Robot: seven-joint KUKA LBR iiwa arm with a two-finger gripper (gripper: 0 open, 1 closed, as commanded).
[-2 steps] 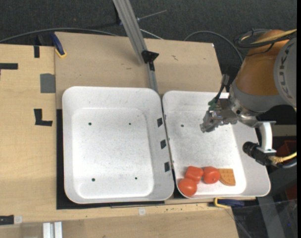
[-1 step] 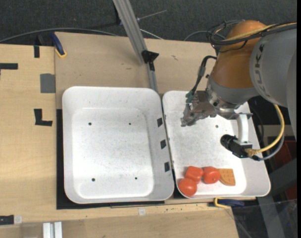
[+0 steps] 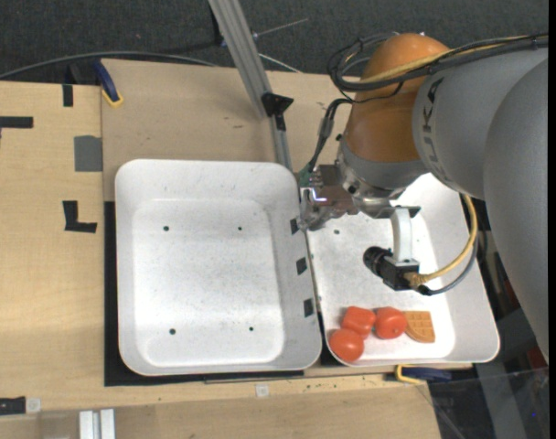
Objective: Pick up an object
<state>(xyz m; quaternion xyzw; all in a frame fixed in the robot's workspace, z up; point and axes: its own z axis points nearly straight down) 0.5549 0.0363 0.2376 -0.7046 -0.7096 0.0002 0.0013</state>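
Note:
Several small items lie together at the near end of the right bin (image 3: pixel 461 341): a red rounded piece (image 3: pixel 357 318), a second red piece (image 3: pixel 346 343) in front of it, a third red piece (image 3: pixel 389 323) beside them, and an orange waffle-patterned piece (image 3: pixel 421 327) on the right. My gripper (image 3: pixel 316 210) hangs low over the far left part of this bin, close to the wall shared with the left bin. It is well away from the items. The wrist and the orange band (image 3: pixel 392 99) hide the bin's far end.
The left bin (image 3: pixel 205 263) sits beside the right one, with black clips (image 3: pixel 304 265) along the shared wall. A slanted metal bar (image 3: pixel 246 53) reaches down to the bins' far edge. A black fitting with a yellow cable (image 3: pixel 392 268) hangs from the wrist over the right bin.

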